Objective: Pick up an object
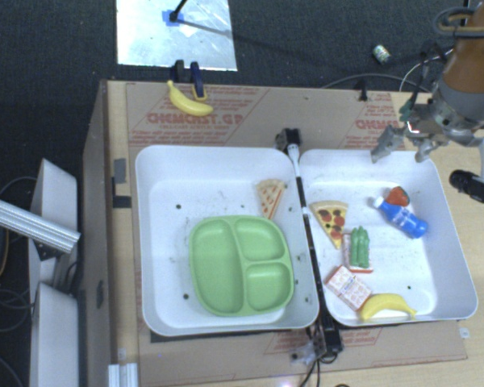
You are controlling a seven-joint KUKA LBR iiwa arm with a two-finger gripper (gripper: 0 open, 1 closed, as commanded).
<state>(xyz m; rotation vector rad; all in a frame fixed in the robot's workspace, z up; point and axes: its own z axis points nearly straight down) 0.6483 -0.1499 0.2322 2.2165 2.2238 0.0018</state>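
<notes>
The gripper (405, 145) hangs over the far right corner of the right bin (456, 285), its two fingers spread apart with nothing between them. The grey arm (470, 71), orange band above the wrist, comes in from the right.

Nearest to it in that bin lies a blue bottle (403, 218) with a white neck, tipped on its side, and a red strawberry-like piece (398, 195) touches its upper end. Further left sits a pizza slice (331, 217) with red dots, then a green ridged vegetable toy (359, 247) just below it. A small red and white packet (348, 288) lies at the near edge; its print is too small to read. Beside that rests a yellow banana (389, 305).

The left bin (161, 184) holds a green divided plate (241, 264) and a waffle cone piece (269, 195) near the divider.

Behind the bins, another banana (187, 101) lies on cardboard (242, 111) printed with faded red lettering, mirrored and unreadable to me.
</notes>
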